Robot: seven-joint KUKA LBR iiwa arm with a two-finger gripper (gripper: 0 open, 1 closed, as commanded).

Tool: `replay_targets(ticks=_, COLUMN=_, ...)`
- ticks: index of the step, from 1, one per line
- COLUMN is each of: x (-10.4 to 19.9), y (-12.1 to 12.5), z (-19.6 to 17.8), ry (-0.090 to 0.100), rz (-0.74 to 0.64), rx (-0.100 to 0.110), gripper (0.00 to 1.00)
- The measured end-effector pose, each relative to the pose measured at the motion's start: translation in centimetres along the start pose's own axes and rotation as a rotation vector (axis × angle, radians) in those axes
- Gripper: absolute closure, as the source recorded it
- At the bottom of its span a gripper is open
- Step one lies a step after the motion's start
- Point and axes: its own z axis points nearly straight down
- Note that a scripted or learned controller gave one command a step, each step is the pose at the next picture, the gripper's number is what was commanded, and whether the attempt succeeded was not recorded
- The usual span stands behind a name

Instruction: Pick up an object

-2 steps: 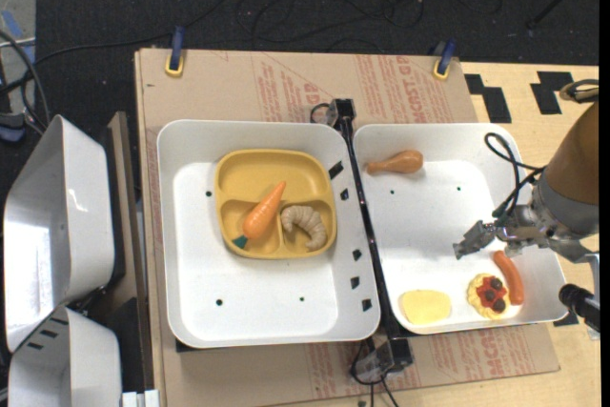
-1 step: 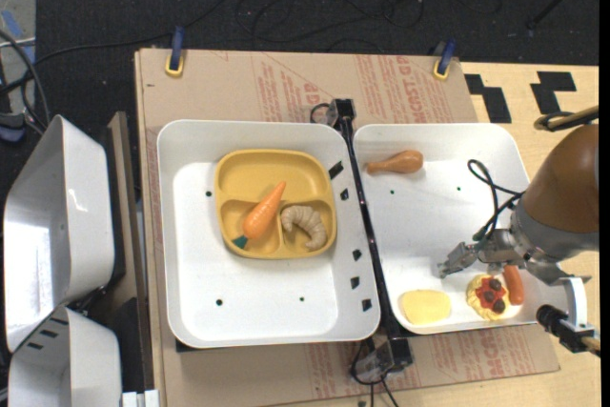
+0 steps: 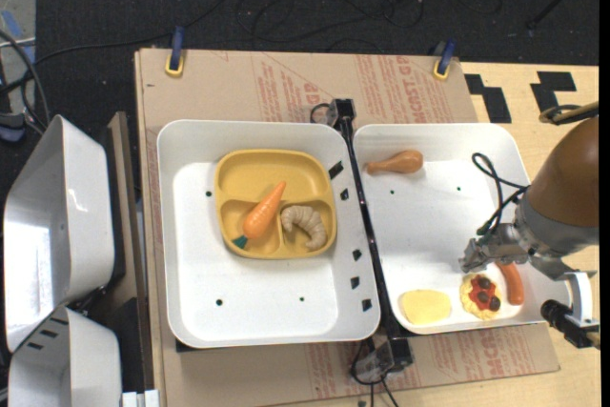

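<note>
my gripper (image 3: 491,254) low in the right bin (image 3: 448,214), just above the little pizza (image 3: 482,295) and sausage (image 3: 514,282), can't tell its state

the yellow divided plate (image 3: 238,174) sits in the left bin (image 3: 191,234), toward its upper middle, lying flat. in its lower left compartment an orange carrot (image 3: 264,211) lies at a slant, thin tip up and to the right, green end at the lower left. beside it, in the lower right compartment, a pale curled shrimp (image 3: 305,224) rests. in the right bin (image 3: 429,234) a tan drumstick (image 3: 396,164) lies near the upper left corner, thick end to the right. along the bottom edge lie a flat pale yellow disc (image 3: 425,306), a small round pizza piece (image 3: 480,295) with dark and red toppings, and touching its right side an orange-red sausage (image 3: 513,283)
</note>
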Motion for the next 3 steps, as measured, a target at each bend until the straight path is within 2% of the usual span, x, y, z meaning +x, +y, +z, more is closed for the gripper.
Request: replay_targets(ticks=3, x=-1.6, y=-0.2, z=-15.0, ry=-0.004, rz=-0.007, rx=-0.006, gripper=1.00)
